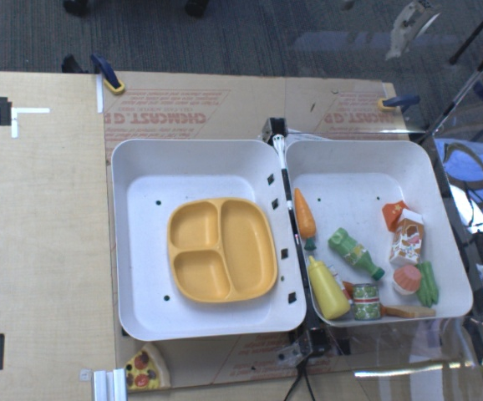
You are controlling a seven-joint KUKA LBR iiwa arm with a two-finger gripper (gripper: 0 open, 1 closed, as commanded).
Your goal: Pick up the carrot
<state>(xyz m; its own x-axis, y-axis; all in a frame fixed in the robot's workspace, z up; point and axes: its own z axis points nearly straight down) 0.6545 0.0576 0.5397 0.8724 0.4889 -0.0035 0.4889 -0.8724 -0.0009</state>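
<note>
The carrot [305,213] is orange with a small green stub at its near end. It lies in the right bin [354,161], lengthwise along the bin's left wall and right beside the divider between the two bins. Its pointed tip faces the far side. Nothing is touching it or lying on it.
Sharing the right bin are a green bottle [354,253], a yellow squeeze bottle [328,288] just nearer than the carrot, a small can [365,301], a carton [407,242] and a green vegetable [428,284]. The left bin [133,224] holds a yellow divided plate [222,249].
</note>
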